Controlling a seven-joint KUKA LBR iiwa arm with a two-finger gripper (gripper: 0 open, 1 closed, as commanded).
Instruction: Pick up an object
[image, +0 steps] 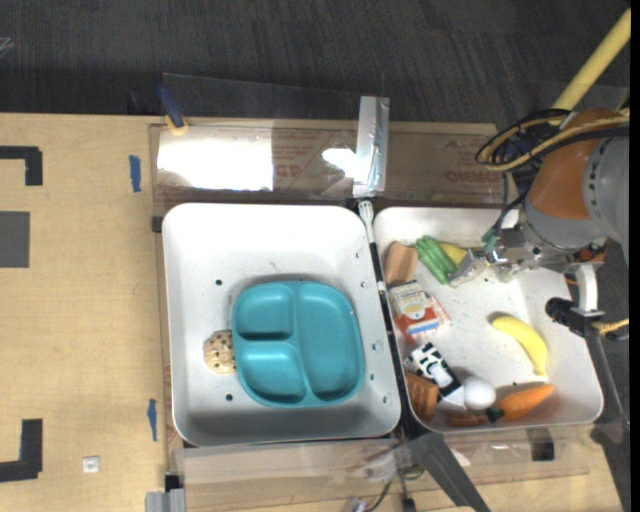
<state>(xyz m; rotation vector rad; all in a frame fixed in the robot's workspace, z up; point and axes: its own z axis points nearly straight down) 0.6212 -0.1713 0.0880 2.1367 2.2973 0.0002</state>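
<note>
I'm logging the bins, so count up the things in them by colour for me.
Teal: 1, divided plate
Yellow: 1, banana
Green: 1, vegetable
Orange: 1, carrot
Tan: 1, cookie
Total: 5, other small items too cluttered to sort.

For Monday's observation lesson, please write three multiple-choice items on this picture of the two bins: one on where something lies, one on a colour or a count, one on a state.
1. Where does the cookie lie?
A. In the left bin, against the tray's left edge
B. In the right bin
C. On the tray

2. How many compartments has the teal tray?
A. Two
B. Three
C. Five

3. How does the banana stand to the gripper?
A. Clamped in it
B. Lying loose on the bin floor, apart from it
C. Hanging from it

Answers:
1 A, the cookie rests on the left bin floor beside the tray.
2 B, one wide compartment above two smaller ones.
3 B, the banana lies in the right bin, below and right of the gripper.
</note>
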